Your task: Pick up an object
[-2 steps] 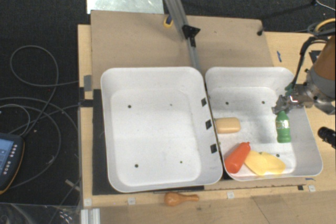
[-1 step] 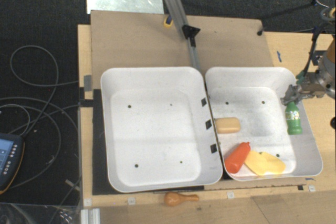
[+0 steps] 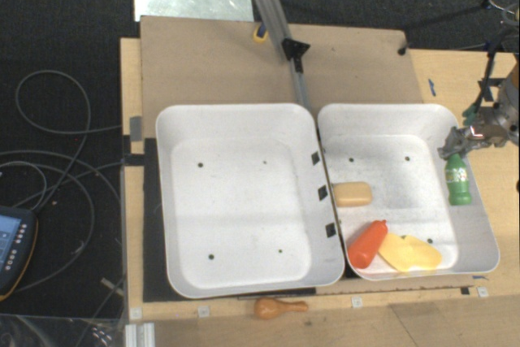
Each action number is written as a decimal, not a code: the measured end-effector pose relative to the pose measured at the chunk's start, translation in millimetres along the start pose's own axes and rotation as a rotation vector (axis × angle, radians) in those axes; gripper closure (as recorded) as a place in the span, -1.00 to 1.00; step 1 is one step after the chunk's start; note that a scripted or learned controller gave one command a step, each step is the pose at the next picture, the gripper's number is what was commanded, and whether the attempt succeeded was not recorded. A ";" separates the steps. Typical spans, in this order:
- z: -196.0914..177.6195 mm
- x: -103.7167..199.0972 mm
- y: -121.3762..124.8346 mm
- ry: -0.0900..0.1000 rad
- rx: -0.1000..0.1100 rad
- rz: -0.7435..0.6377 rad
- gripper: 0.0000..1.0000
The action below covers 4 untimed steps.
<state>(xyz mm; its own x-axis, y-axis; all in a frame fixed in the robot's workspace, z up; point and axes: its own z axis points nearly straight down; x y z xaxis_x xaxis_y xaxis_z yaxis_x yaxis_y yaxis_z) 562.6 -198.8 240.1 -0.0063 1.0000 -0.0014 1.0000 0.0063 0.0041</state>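
Note:
The right bin (image 3: 382, 134) holds several objects. A tan block (image 3: 352, 193) lies near its left wall. A red oblong piece (image 3: 367, 244) and a yellow piece (image 3: 410, 253) lie side by side at its front. A green bottle (image 3: 459, 181) with a pale top stands against the bin's right wall. My gripper (image 3: 460, 145) hangs at the far right, directly above the bottle's top and very close to it. Whether it touches the bottle I cannot make out.
The left bin (image 3: 236, 122) sits beside the right one, with black clips along the shared wall. A small brown wooden piece (image 3: 280, 306) lies on the bench in front of the bins. A grey pole (image 3: 268, 4) slants across the back.

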 end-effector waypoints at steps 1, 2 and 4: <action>0.0 53.4 -8.3 0.004 0.003 -0.004 1.00; 9.5 103.3 -1.3 0.003 0.003 -0.004 1.00; -0.6 217.8 9.1 0.005 0.002 -0.005 1.00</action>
<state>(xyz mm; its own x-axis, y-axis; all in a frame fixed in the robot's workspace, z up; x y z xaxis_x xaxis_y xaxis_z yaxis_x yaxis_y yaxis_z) 570.3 19.1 240.4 -0.0118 0.9999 0.0031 0.9999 0.0117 0.0020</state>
